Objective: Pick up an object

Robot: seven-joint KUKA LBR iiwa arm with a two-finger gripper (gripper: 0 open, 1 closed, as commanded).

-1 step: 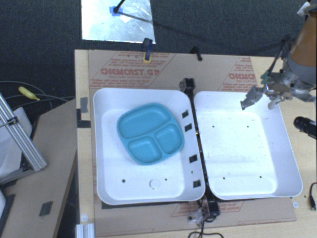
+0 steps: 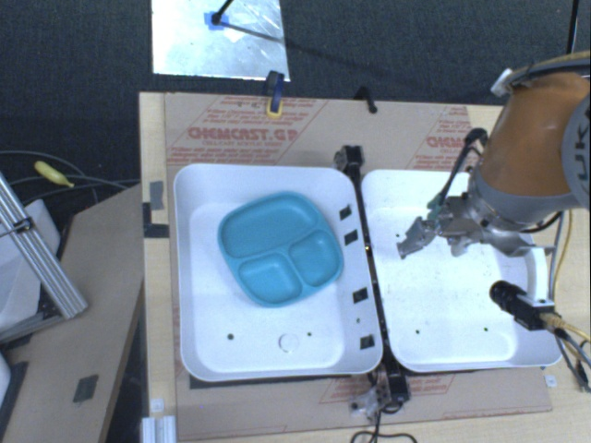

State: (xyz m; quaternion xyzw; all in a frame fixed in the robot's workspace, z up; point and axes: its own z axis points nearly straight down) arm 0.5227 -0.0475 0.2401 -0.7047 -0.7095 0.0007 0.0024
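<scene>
Gripper hangs over the right bin, near that bin's upper left part, and it points toward the divider between the bins. Whether it is spread or pressed together, I cannot tell; it is a small grey blur at this slant, and nothing shows pinched in it. The one thing worth picking, the blue tray, lies in the left bin, across the divider from the gripper, well apart from it. So the tray lies to the gripper's left in this view. The tray sits skewed, its long axis running roughly from upper left to lower right. My read: the arm has to cross the divider first.
</scene>
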